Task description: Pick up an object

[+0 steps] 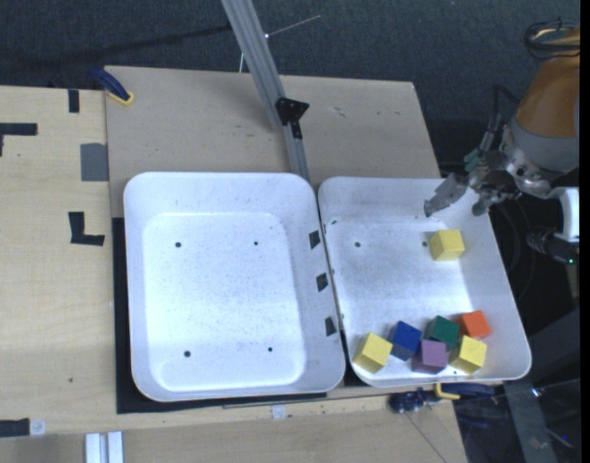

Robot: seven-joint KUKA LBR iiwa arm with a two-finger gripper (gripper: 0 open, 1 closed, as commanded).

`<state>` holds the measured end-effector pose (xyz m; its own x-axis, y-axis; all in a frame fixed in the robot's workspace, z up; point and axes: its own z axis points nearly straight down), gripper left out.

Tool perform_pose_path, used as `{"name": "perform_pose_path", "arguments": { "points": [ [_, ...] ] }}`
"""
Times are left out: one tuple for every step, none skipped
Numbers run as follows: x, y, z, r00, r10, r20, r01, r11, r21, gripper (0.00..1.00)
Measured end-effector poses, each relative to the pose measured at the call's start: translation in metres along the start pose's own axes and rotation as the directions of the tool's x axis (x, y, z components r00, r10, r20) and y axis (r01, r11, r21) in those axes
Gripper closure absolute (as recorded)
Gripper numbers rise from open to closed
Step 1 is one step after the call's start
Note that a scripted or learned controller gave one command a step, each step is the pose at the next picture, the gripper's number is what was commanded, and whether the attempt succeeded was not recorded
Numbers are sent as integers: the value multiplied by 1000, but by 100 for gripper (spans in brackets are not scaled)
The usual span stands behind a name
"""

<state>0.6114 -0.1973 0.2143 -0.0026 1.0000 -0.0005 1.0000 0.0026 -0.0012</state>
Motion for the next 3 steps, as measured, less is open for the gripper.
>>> {"name": "perform_pose_path", "arguments": {
  "points": [
    [0, 0, 0, 1000, 0, 1, 0, 1000, 1, 0],
    [-4, -3, 45, 1000, 1, 0, -1, 1000, 4, 0],
    [-5, -6, 87, 1000, 1, 3, -1, 1000, -2, 0]
  ]
}}
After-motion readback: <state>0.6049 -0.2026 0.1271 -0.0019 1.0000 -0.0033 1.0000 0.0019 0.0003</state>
